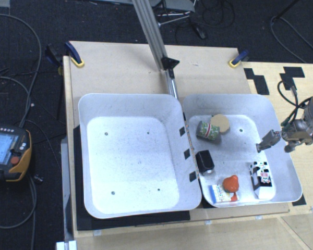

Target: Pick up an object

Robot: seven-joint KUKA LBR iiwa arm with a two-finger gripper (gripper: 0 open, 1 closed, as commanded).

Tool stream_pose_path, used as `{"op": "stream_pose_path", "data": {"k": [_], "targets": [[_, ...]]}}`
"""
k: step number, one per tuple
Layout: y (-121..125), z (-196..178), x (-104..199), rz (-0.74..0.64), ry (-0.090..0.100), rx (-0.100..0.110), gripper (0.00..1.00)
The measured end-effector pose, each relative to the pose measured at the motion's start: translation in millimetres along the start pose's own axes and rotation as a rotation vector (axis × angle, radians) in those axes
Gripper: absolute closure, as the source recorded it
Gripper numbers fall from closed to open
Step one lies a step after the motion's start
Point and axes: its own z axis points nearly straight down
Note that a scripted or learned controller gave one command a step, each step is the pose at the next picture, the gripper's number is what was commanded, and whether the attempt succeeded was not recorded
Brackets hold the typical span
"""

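Note:
The right bin (261, 108) holds several objects. A green can with a tan lid (212, 127) lies near its middle, and a black block (204, 161) sits by the left wall. At the front are a red-orange round toy (230, 183) resting on a blue and white packet (217, 195), and a white piece with black patches (262, 179). My gripper (279, 142) hangs over the bin's right rim, above and just right of the white piece. Its two fingers are spread apart, open, with nothing between them.
The left bin (130, 155) lies beside the right one. A slanted metal pole (151, 27) comes down to the gap between the bins at the back. A teach pendant (5, 152) sits on the floor at far left. Yellow clamps (75, 61) mark the bench's back corners.

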Motion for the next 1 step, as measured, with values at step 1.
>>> {"op": "stream_pose_path", "data": {"k": [1], "targets": [[36.8,-25.1,7.6,-0.002,-0.001,-0.002,0.0]]}}
